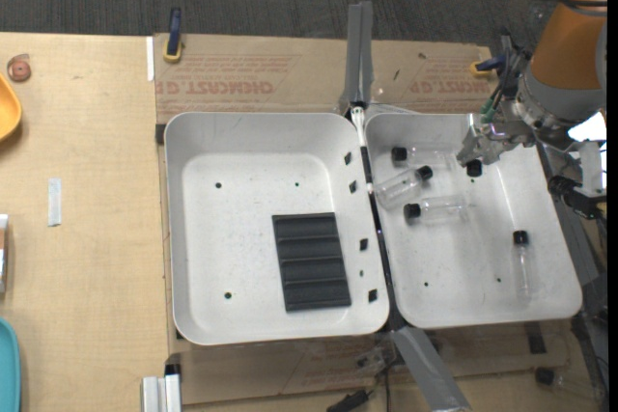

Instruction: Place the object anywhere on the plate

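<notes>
A black ridged plate (311, 261) lies flat in the left bin (193, 207), right of its middle. Several clear vials with black caps lie in the right bin (550, 294): one near the back (404, 153), one slanted by the divider (401, 186), one in the middle (435, 208) and one at the right (521, 260). My gripper (479, 148) hangs over the right bin's back right part. A black cap (473, 169) shows directly beneath it; whether that vial is held is unclear.
A metal bar (359, 53) rises between the bins at the back. Blue and yellow clamps (173, 39) (488, 66) pin the cardboard behind the bins. An orange dish (8, 111) sits at the far left on the wooden bench.
</notes>
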`<action>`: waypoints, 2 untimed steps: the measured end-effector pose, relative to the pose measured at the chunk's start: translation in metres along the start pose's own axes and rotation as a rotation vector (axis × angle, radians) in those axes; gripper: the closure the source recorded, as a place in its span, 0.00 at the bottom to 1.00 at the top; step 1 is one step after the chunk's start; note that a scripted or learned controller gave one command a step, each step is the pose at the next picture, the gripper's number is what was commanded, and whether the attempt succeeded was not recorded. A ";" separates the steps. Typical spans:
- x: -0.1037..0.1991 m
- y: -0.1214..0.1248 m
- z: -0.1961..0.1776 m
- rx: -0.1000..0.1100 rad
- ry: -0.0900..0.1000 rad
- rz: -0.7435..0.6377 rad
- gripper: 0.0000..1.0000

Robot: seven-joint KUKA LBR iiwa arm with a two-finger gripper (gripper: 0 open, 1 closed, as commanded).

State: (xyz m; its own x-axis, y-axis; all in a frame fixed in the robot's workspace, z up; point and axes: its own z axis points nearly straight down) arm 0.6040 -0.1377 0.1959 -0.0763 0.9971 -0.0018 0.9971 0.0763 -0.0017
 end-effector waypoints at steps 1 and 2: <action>0.073 -0.035 0.005 -0.001 0.002 -0.477 1.00; 0.139 -0.045 0.005 -0.001 0.001 -0.582 1.00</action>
State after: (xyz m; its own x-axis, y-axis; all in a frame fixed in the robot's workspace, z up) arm 0.5489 -0.0024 0.1909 -0.6118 0.7910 0.0006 0.7910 0.6118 -0.0013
